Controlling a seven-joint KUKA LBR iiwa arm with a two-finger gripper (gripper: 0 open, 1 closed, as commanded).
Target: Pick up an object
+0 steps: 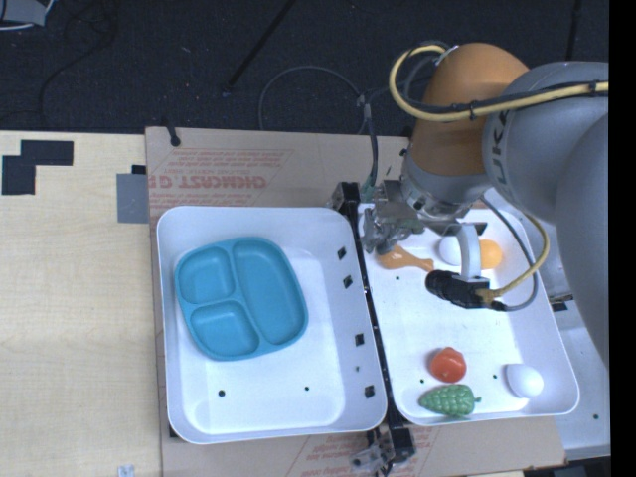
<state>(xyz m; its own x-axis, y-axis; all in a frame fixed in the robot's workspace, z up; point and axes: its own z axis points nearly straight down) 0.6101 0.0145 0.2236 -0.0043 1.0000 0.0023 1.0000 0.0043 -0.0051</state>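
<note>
the hand (386,225) is held low in a corner of the bin (417,316), close against the wall. whether it is spread or pressed together cannot be told, as the wrist hides it, and nothing is seen pinched in it.

an orange piece (405,259) lies just beside the hand, apart from it, and is judged the likeliest thing to be picked up, since the hand is set nearest to it. a yellow ball (490,254) is found a little further from the hand, on the same side. a tomato (448,364), a green fruit (447,400) and an egg (524,379) lie well apart from the hand, near the opposite rim, loosely spaced so that each could be reached singly.

a blue plate (238,296) is laid flat in the other bin (298,396), well apart from the hand. both bins are borne by the desk (70,316).

the pick is judged not yet made.
</note>
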